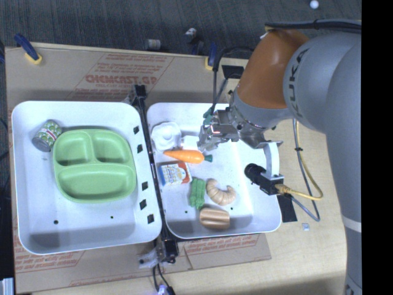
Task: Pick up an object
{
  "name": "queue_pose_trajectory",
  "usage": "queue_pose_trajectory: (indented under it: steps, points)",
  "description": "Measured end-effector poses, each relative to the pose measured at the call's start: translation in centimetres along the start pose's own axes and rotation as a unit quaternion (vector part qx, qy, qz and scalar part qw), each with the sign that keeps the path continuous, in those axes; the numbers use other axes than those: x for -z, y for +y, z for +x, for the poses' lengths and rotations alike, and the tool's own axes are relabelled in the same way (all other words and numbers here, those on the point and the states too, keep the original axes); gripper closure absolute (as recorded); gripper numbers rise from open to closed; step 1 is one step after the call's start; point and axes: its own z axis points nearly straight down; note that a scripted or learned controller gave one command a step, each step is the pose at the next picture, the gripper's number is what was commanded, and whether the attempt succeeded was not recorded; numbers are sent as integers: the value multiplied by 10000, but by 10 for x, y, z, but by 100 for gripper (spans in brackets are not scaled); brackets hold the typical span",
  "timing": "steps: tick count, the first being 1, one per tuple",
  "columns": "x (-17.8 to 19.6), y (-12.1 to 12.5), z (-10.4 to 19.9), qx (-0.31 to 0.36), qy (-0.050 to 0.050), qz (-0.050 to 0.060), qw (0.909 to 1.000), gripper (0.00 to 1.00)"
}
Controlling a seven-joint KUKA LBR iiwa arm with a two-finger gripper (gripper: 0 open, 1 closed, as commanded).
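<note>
I have the arm point(295, 66) reaching into the right bin point(261, 217), so I judge this the approach step. The gripper point(212, 137) hangs just above the carrot's point(184, 156) right end; I cannot tell how wide it stands, and nothing is visibly held. Next I need a straight descent. The carrot is orange, tapered, lying flat mid-bin.
</note>
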Motion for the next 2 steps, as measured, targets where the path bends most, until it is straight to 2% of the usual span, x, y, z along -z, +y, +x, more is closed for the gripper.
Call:
queue_pose_trajectory:
  steps: [1, 2]
  points:
    - [0, 0, 0, 2, 1, 1, 10000, 0]
    - [10, 1, 1, 17, 2, 2, 10000, 100]
